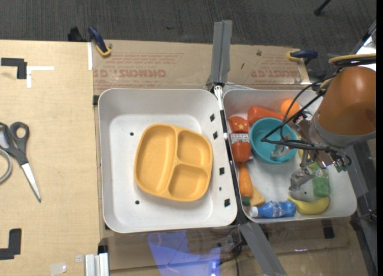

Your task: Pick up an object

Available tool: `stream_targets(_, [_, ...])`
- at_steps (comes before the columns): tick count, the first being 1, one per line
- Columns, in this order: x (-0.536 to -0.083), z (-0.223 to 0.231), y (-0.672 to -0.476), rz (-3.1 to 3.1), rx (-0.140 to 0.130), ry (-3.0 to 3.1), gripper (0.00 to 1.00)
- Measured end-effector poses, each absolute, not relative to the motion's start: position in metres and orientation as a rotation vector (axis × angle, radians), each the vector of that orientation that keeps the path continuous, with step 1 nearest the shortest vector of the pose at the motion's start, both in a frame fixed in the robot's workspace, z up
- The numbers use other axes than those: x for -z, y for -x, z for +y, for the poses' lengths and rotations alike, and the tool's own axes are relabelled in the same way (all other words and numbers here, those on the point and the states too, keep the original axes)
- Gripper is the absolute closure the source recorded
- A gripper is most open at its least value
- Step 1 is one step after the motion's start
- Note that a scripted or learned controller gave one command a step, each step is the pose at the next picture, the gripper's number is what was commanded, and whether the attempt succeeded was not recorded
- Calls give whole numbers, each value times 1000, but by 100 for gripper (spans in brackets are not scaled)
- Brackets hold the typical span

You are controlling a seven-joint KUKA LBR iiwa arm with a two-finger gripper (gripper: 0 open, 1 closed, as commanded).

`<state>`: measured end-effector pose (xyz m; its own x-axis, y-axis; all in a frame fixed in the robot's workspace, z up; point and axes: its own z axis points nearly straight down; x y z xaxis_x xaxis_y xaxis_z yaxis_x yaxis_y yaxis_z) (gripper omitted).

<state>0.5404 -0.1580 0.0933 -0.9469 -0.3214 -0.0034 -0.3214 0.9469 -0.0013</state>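
Observation:
My gripper (306,172) hangs low over the front right part of the right bin (344,208), below the arm's orange band (353,101). Directly under it lies a grey object (302,192), beside a green item (321,185) and a yellow banana (312,205). Whether the gripper touches the grey object I cannot tell. Also in this bin are a teal bowl (270,139), a red can (239,138), a carrot-like orange piece (245,184), a blue bottle (274,210) and orange items (266,114) at the back.
The left bin (114,167) holds a yellow divided plate (173,162). Scissors (21,155) lie on the wooden bench at the far left. A grey divider post (220,53) stands between the bins at the back. Cables (299,113) loop off the wrist over the bowl.

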Motion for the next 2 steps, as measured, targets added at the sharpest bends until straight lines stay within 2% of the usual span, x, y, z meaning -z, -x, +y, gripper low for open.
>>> stream_targets(1, [-92,-138,-602,3146,0,338,0])
stream_targets(2, [-93,-100,-593,3139,6,101,0])
